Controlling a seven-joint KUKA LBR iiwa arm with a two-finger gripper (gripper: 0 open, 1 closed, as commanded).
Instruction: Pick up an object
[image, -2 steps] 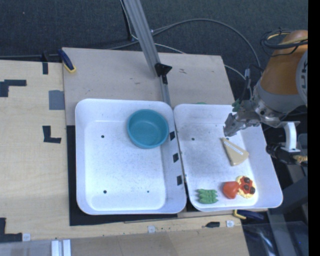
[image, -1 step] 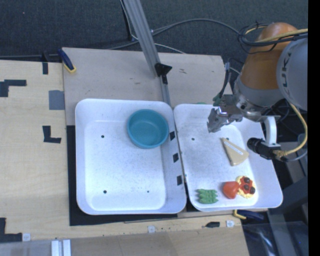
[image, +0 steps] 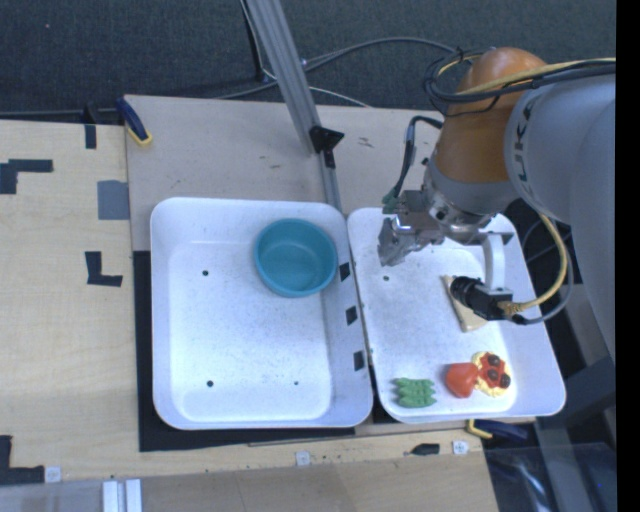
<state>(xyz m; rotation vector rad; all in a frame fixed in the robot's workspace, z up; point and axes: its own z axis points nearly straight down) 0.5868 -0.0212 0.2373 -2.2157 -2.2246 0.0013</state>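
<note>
The gripper (image: 398, 243) hangs over the right bin's (image: 420, 320) far left corner; I cannot tell its state. The grey arm (image: 560, 130) bends in from the right. Nearer lie a bumpy green toy (image: 414, 392), a glossy red one (image: 461, 380), and a round blue bowl (image: 295, 257) leftward.

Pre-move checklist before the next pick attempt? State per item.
1. Claw carrying nothing: ok, nothing seen between its tips.
2. Claw over the right-hand white bin: ok, near its upper left corner.
3. Targets in that bin: ok, small green toy, red round toy and yellow toy with dark spots lie along the near edge.
4. Targets directly under the claw: not ok, they lie well away from it.
5. Round blue bowl out of the path: ok, it sits in the left-hand white bin.
6. Finger opening: cannot tell.
</note>
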